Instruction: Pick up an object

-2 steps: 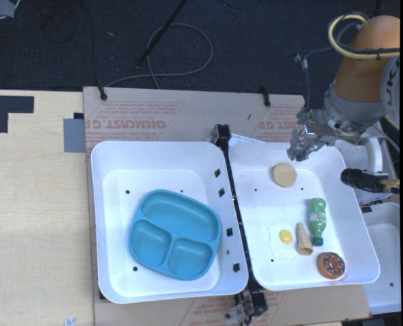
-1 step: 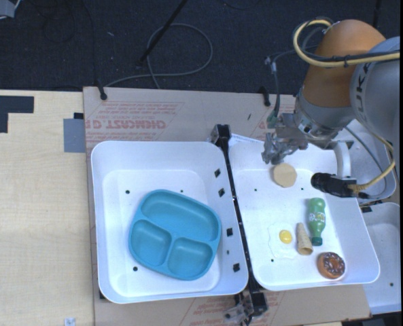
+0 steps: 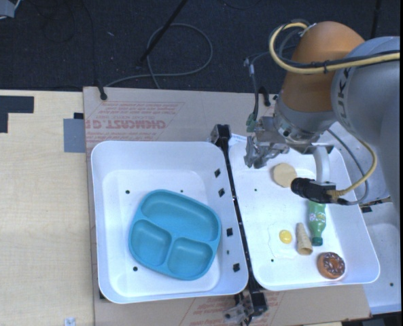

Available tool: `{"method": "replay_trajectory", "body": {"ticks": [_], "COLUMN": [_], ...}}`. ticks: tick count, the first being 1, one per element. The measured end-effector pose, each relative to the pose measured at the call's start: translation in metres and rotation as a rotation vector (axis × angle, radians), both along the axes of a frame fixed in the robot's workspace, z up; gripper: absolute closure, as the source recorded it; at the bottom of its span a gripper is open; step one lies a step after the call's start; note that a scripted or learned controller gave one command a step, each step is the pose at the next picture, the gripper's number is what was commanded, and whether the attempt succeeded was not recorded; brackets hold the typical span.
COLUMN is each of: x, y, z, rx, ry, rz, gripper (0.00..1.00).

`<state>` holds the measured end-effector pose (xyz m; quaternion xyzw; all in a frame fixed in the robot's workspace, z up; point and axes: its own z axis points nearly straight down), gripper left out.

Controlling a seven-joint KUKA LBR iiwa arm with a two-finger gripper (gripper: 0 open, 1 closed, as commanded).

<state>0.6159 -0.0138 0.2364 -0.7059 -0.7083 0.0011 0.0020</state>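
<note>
Our end effector (image 3: 258,152) hangs over the right bin (image 3: 371,263) near its eleven o'clock corner, just inside the wall beside the left bin (image 3: 109,182); from this slant we cannot tell whether it is open or closed; the grey arm (image 3: 364,94), with its orange band (image 3: 320,53), reaches in from three o'clock.

Nearest of the objects on offer, a tan round disc (image 3: 283,174) lies on the bin floor just beside the end effector, at its four o'clock, apart from it; farther toward six o'clock we see a green bottle (image 3: 316,223) lying flat, its length running twelve to six; a tan cone (image 3: 303,238) lies just beside the bottle at its eight o'clock, and a toy fried egg (image 3: 283,240) lies against the cone at nine o'clock; a brown doughnut (image 3: 331,265) sits near the bin's five o'clock corner.

In the left bin a blue divided plate (image 3: 175,233) rests flat, set toward five o'clock; we count one long compartment and two smaller ones; both bins stand on a cardboard sheet (image 3: 153,114) laid over the pale counter (image 3: 31,216).
</note>
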Motion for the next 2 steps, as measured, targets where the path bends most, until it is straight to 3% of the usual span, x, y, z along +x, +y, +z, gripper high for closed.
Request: {"method": "replay_trajectory", "body": {"ticks": [2], "x": [0.006], "y": [0.099], "z": [-0.004], "rx": [-0.001], "ry": [-0.002], "rz": [0.001], "gripper": [1.00]}}
